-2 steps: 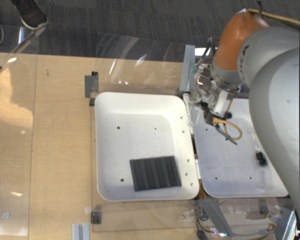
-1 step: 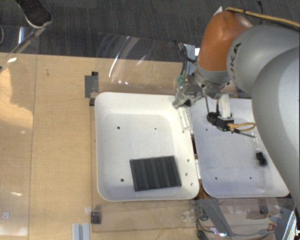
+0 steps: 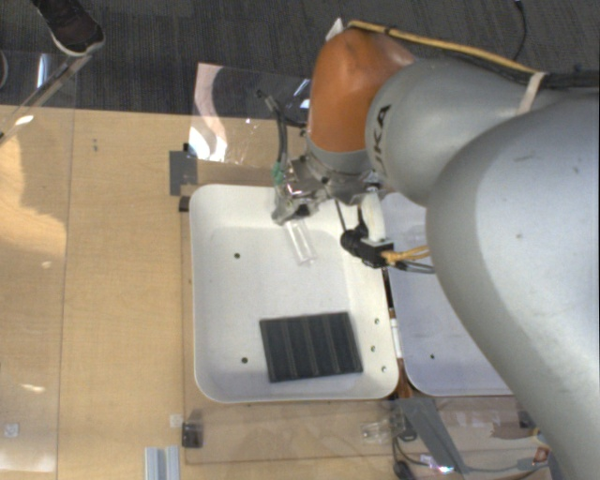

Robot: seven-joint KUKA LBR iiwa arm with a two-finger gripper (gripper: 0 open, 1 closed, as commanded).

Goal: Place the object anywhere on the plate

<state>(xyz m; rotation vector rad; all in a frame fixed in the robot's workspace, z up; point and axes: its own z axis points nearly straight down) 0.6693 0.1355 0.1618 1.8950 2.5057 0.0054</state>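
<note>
Left third of frame: bare wooden bench (image 3: 94, 281), a shoe (image 3: 73, 26) showing at the top left edge.

Centre: the left white bin (image 3: 220, 309) is sitting here. The plate (image 3: 310, 346), dark, ribbed and rectangular, is lying flat in the bin's lower half, slightly tilted, near the bottom rim. Nothing I can see is resting on it.

Upper centre: my gripper (image 3: 289, 208) is hanging over the top part of that bin, just inside its upper rim, pointing down-left. A small clear object (image 3: 302, 243), looks like a transparent tube or block, is lying on the bin floor just below my fingertips, well apart from the plate. Can't tell whether it's touching my fingers or free of them, so I'm not claiming a grasp; can't tell my finger state either, too small and glare-washed.

Right: my orange band (image 3: 342, 89) and grey arm (image 3: 506, 206) are covering most of the right white bin (image 3: 441, 356); a black cable connector (image 3: 361, 246) is dangling beside the wrist.
</note>
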